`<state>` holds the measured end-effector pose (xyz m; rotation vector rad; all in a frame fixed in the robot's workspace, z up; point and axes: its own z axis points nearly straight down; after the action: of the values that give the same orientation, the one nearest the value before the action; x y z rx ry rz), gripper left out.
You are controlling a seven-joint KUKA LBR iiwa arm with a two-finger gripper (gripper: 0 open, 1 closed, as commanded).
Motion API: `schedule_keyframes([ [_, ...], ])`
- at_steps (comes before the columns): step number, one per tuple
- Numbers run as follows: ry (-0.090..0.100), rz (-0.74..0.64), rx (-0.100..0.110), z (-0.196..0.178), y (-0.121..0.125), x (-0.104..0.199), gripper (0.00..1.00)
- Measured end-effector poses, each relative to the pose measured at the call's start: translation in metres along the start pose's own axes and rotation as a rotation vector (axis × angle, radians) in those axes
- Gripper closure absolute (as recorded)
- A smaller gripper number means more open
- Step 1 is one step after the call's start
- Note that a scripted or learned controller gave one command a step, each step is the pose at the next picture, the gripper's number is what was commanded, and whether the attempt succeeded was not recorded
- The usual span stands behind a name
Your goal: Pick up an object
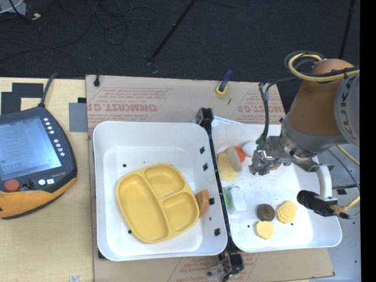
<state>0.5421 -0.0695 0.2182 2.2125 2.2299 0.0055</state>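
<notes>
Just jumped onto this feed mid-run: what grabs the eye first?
The big yellow divided tray lying in the left bin. Next, the arm's orange band at the right, with the tool over the right bin. Small foods cluster near that bin's front: a brown round piece and a yellow bumpy piece.

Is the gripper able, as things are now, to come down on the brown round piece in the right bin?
Probably yes. The brown round piece lies uncovered on the right bin floor, with the gripper above it. Two yellow pieces sit close beside it and may crowd the approach.
</notes>
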Motion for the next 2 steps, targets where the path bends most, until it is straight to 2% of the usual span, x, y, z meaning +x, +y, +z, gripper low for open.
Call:
schedule_keyframes([
  [1, -0.003, 0.002, -0.001, -0.093, 0.057, 0.049, 1.00],
  [2, -0.001, 0.004, 0.012, -0.110, -0.002, 0.093, 1.00],
])
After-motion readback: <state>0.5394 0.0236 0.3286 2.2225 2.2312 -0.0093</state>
